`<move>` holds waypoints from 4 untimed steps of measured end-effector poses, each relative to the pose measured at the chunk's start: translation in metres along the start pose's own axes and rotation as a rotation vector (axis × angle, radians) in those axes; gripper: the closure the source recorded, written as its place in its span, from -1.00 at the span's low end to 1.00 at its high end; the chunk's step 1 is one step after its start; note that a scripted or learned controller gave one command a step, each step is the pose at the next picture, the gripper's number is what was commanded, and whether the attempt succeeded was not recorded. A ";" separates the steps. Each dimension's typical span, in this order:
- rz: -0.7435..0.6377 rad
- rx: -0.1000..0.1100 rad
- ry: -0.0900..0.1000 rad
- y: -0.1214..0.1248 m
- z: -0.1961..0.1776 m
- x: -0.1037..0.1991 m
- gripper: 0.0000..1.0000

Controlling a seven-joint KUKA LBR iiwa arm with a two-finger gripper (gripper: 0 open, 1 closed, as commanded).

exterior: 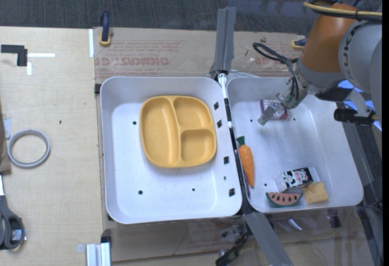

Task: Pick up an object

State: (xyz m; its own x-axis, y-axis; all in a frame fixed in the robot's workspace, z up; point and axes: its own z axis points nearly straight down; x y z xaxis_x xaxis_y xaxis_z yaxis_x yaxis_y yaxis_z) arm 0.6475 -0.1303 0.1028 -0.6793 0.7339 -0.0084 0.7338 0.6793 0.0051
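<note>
Bench point(48, 76), pale wood, extending far left of the gripper. Two white bins side by side: left bin point(121, 198) well left of the gripper, right bin point(331, 155) directly beneath it. Grey arm point(358, 46) with orange band entering from the right, angled down into the upper part of the right bin.

Yellow divided plate point(178, 131) in left bin, left of and slightly below the gripper. Roll of tape point(26, 148) on the bench, far left.

Gripper point(271, 111) low over the upper left of the right bin; opening width cannot be told. Small pink-and-grey object under the tip, contact unclear.

Carrot point(246, 164) below and left of the gripper, along the bin's left wall. Black-and-white packet point(297, 177), watermelon slice point(284, 199) and tan block point(315, 193) clustered well below the gripper, near the bin's front edge.
</note>
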 end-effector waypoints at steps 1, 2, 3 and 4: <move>0.082 -0.004 -0.004 -0.015 0.003 -0.033 -1.00; 0.149 -0.004 -0.002 -0.012 0.003 -0.034 -1.00; 0.146 -0.008 -0.014 -0.011 -0.010 -0.037 1.00; 0.146 -0.008 -0.013 -0.011 -0.009 -0.037 -1.00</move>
State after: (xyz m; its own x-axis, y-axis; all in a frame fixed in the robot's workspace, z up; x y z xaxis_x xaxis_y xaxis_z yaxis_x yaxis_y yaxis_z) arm 0.6645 -0.1644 0.1122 -0.5652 0.8247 -0.0198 0.8246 0.5655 0.0148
